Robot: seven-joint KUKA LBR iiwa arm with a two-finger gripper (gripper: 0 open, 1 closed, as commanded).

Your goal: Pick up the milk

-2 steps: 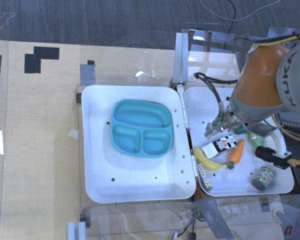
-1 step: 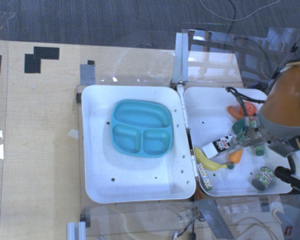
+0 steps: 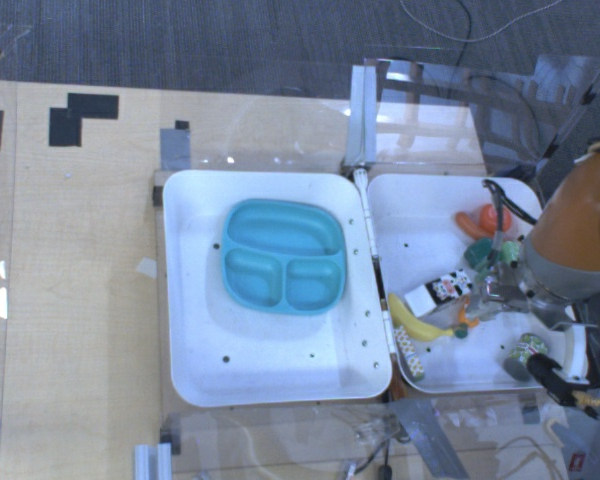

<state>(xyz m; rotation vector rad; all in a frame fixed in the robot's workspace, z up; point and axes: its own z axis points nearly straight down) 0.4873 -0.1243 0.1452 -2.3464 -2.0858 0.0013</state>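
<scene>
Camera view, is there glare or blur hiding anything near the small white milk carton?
In the camera view, lighting is soft and even. Clear panels behind the right-hand white bin catch pale reflections, but none fall on the small white milk carton. The grey and orange arm looks slightly soft; the carton's print is too small to read.

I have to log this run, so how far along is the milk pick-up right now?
Done: the arm has reached over the right bin. In hand: its gripper sits low, just right of the milk carton, which lies flat on the bin floor beside the banana. Nothing looks lifted. Left: closing on the carton and raising it. The blue tray sits in the left bin.
</scene>
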